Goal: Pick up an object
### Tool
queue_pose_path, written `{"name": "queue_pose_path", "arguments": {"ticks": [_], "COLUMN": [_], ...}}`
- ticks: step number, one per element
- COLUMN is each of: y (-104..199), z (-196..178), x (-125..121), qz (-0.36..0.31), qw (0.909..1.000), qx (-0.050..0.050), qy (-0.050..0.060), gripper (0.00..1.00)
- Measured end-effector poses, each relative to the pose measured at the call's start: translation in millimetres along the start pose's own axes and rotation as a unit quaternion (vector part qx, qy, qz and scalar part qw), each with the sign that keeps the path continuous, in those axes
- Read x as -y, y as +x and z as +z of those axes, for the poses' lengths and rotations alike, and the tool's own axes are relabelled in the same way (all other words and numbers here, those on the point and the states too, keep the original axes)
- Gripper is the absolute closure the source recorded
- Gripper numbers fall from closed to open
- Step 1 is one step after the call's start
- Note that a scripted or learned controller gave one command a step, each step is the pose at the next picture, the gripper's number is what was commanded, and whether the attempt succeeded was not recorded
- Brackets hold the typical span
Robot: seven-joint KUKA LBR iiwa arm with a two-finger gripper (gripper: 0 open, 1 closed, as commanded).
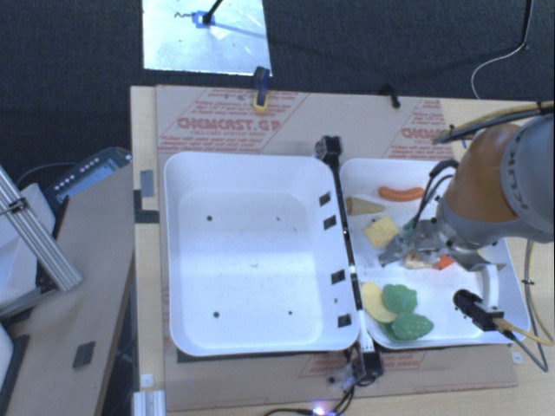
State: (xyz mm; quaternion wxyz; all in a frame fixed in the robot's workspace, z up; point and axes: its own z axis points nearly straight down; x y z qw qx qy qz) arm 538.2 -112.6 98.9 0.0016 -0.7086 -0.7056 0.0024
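Observation:
The right bin [513,277] holds several small items. An orange-red sausage [401,192] lies near its far wall, with a tan wedge [363,204] to its left. A yellow block [380,231] sits just below them. At the near left corner lie a yellow disc [372,299] and two green leafy pieces [401,298] [411,326]. My gripper [409,250] is low in the middle of this bin, just right of the yellow block. A small red piece [445,263] and a pale scrap [417,263] lie right beside it. The arm hides what is under the wrist.
The left bin [186,176] stands beside the right one, parted by a black-clipped divider [340,232]. The grey and orange arm [490,185] covers the right bin's far right part. A cardboard sheet [225,120] lies under both bins.

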Motion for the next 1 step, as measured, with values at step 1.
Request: {"name": "queue_pose_path", "arguments": {"ticks": [1], "y": [-17.0], "z": [8.4], "x": [-74.5], "qz": [-0.005], "qw": [0.9999], "qx": [0.002], "qy": [-0.010], "gripper": [0.00]}}
